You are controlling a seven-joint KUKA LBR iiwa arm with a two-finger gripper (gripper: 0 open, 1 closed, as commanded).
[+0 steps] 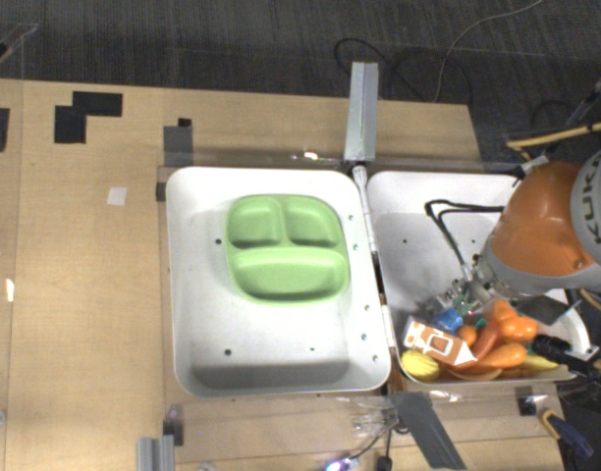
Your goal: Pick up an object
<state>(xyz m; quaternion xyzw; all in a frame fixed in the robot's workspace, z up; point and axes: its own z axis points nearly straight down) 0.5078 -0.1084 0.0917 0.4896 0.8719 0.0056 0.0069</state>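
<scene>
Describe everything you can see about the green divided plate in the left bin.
The green divided plate is pale green, looks like matte plastic, and has rounded corners. It has three compartments: two small ones on the far side, one wide one nearer. It lies flat, right side up, slightly skewed, on the floor of the left bin, apart from its walls. Nothing else touches it.

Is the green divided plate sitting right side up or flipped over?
Right side up: the green divided plate lies flat in the left bin, its three compartments facing the camera, nothing in them.
</scene>
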